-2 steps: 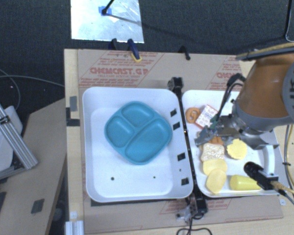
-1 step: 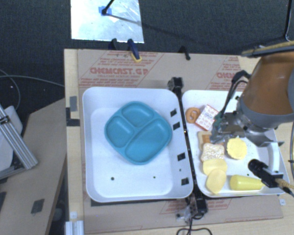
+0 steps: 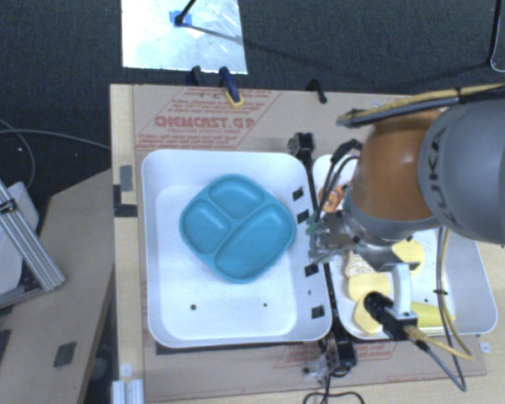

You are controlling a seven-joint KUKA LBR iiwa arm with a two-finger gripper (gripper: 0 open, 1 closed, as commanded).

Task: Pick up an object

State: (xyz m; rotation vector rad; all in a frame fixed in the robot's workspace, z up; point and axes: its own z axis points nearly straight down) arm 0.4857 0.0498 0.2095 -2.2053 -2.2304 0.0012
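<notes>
A blue divided plate (image 3: 236, 226) lies in the left white bin (image 3: 177, 310), near its middle. The arm hangs over the right white bin (image 3: 480, 310) and covers most of it. Yellow objects (image 3: 370, 289) show in that bin below the wrist, with another pale yellow piece (image 3: 408, 252) beside it and a yellow piece (image 3: 427, 314) further right. A small orange bit (image 3: 330, 199) peeks out at the bin's left wall. The gripper is hidden under the wrist, so its place over these objects is unclear.
The bins sit on a cardboard sheet (image 3: 202, 120) on the bench. Black clips (image 3: 303, 144) line the divider between the bins. A shiny foil sheet (image 3: 183, 23) lies behind the bench. A metal frame (image 3: 17, 234) stands at the left.
</notes>
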